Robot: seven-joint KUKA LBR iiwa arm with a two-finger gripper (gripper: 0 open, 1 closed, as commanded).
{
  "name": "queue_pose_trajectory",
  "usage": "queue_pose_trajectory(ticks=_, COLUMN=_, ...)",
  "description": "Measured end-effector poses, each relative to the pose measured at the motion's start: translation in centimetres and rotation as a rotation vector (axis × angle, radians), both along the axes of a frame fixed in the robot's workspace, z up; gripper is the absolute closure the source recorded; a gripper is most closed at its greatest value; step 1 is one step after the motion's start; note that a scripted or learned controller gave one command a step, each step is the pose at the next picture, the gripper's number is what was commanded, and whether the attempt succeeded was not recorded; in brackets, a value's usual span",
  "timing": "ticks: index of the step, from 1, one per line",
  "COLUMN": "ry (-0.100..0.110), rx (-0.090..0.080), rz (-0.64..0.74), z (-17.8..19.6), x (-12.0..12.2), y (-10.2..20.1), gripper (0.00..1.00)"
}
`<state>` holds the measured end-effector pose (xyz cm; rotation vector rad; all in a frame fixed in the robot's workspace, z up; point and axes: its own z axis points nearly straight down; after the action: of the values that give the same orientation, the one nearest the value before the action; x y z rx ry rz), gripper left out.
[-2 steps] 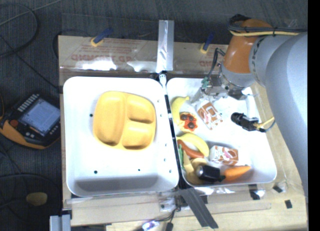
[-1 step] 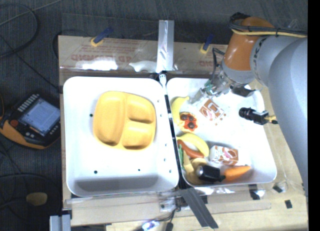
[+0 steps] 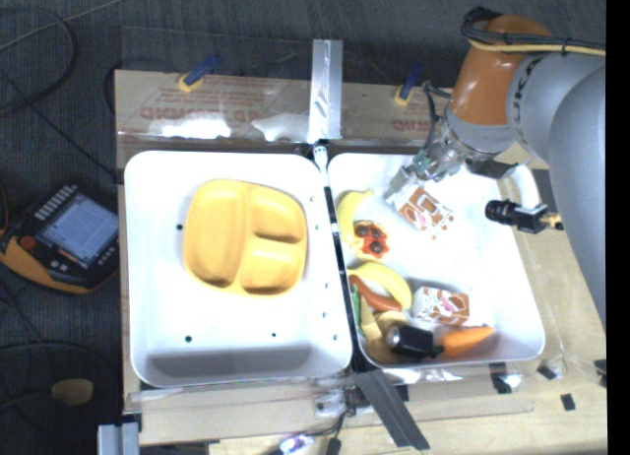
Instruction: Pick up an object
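The gripper (image 3: 425, 165) hangs low over the far part of the right bin (image 3: 512, 276), just above and touching or nearly touching the far edge of a small white packet with orange print (image 3: 425, 209), which lies flat on the bin floor immediately on the near side of the fingertips. How wide it stands I cannot tell from this slant, and nothing shows between its tips, so I judge that it holds nothing. The step in hand looks like the approach or the descent onto a chosen object, with the packet as the likeliest target (it is the only thing directly under the tool). Everything else sits further off: a small red and black piece (image 3: 371, 237) lies to the near left of the gripper, a yellow banana (image 3: 386, 284) beyond that toward the near wall, then a second white printed packet (image 3: 440, 303), an orange carrot-shaped toy (image 3: 465, 341) and a black object (image 3: 411, 343) crowded in the near corner. The yellow divided tray (image 3: 244, 236) rests well away to the left, in the left bin (image 3: 157, 335). The next move calls for settling squarely over the packet, closing on an edge that gives purchase, since a flat packet offers little to pinch, then lifting straight up.
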<state>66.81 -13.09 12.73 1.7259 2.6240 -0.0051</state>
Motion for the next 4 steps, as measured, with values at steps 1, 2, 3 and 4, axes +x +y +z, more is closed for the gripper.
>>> queue_pose_trajectory(ticks=1, ry=0.001, rx=0.003, rz=0.132, z=5.5, x=-6.5, y=4.8, gripper=1.00)
queue_pose_trajectory(ticks=2, ry=0.000, rx=0.001, rz=0.232, z=9.6, x=-6.0, y=-0.8, gripper=1.00)
queue_pose_trajectory(ticks=3, ry=0.000, rx=0.004, rz=0.207, z=8.3, x=-2.7, y=3.0, gripper=1.00)
queue_pose_trajectory(ticks=4, ry=0.001, rx=0.004, rz=0.363, z=7.9, x=-9.4, y=7.9, gripper=1.00)
